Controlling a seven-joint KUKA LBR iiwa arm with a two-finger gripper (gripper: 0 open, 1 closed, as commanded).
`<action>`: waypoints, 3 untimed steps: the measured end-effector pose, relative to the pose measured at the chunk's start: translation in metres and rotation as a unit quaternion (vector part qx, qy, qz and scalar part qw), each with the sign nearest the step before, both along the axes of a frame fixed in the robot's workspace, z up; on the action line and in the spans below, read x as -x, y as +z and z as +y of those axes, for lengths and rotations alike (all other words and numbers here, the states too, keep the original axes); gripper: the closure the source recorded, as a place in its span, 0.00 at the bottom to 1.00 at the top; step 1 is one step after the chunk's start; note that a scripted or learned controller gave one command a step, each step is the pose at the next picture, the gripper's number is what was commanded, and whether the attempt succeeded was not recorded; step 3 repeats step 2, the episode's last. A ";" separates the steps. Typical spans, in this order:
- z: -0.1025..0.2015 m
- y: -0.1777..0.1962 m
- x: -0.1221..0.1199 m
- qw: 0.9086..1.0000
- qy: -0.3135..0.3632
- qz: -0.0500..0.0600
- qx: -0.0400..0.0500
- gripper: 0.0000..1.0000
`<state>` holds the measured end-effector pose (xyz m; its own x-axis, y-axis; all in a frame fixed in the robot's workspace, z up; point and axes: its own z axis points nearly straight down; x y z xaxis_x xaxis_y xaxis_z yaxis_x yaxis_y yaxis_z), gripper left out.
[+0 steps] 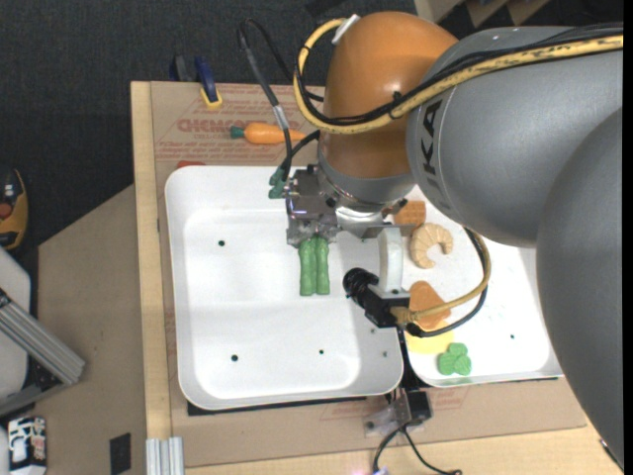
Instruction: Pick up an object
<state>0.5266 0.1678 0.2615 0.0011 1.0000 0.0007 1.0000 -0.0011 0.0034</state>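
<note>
My gripper [315, 287] hangs over the middle of the left bin [227, 305]. Its two green fingers [309, 265] point down side by side and touch each other, shut with nothing visible between them. The objects lie in the right bin [519, 349]: a tan croissant-shaped piece [431, 243], an orange-brown block [409, 211], an orange piece [428, 298], a flat yellow piece [431, 342] and a green clover-shaped piece [454, 361]. All of them sit to the right of the fingertips, apart from them. The arm hides much of the right bin.
An orange carrot-like thing [262, 134] lies on the brown bench beyond the left bin's far rim. A blue and yellow clamp [207, 84] sits at the bench's far edge. The arm's big grey body covers the upper right.
</note>
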 end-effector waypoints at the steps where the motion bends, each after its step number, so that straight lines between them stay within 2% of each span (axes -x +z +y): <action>1: -0.143 -0.045 0.051 1.000 -0.008 0.007 0.003 1.00; 2: -0.072 0.023 0.014 1.000 0.004 -0.003 -0.001 1.00; 3: -0.072 0.023 0.014 1.000 0.004 -0.003 -0.001 1.00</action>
